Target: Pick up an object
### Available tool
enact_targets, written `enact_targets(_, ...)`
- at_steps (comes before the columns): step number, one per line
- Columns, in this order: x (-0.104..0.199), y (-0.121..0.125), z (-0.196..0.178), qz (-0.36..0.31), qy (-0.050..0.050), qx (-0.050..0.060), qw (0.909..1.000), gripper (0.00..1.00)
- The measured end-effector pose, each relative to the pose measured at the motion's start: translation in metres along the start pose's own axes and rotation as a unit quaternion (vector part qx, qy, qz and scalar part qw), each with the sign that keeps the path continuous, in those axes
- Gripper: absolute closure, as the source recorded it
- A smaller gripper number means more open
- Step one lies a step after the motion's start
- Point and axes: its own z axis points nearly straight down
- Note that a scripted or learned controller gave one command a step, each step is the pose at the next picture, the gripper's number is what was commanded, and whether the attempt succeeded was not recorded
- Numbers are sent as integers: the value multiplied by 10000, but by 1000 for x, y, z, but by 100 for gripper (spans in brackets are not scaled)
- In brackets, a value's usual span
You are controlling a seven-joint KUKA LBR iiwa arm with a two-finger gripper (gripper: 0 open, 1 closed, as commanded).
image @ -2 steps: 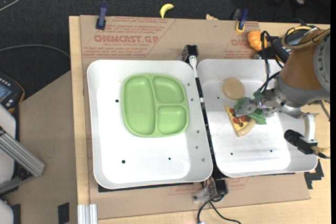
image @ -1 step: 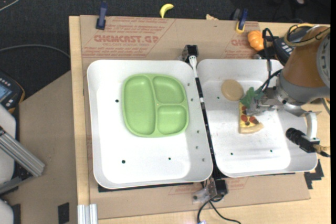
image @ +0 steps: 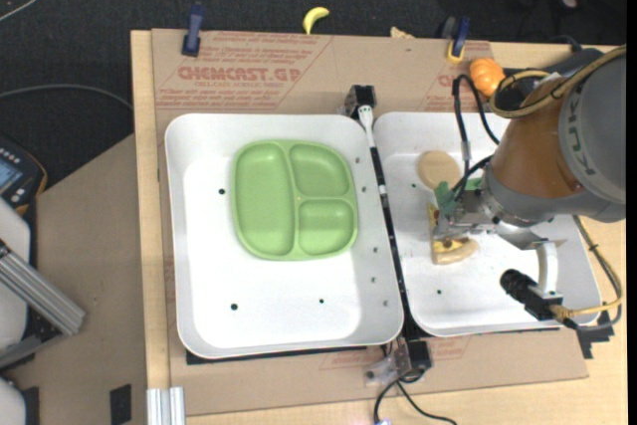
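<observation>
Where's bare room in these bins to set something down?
Left bin: bare floor in front of the green plate and along its left. Right bin is crowded: gripper, tan disc, tan chunk; only its near left corner is bare.

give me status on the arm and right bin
Gripper low in right bin, at tan piece. Round tan object beside it. Green plate in left bin.
</observation>
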Motion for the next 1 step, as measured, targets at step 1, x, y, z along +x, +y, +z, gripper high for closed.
enact_targets(1, 10, -36, -99, -7, 50, 76, 10000, 100)
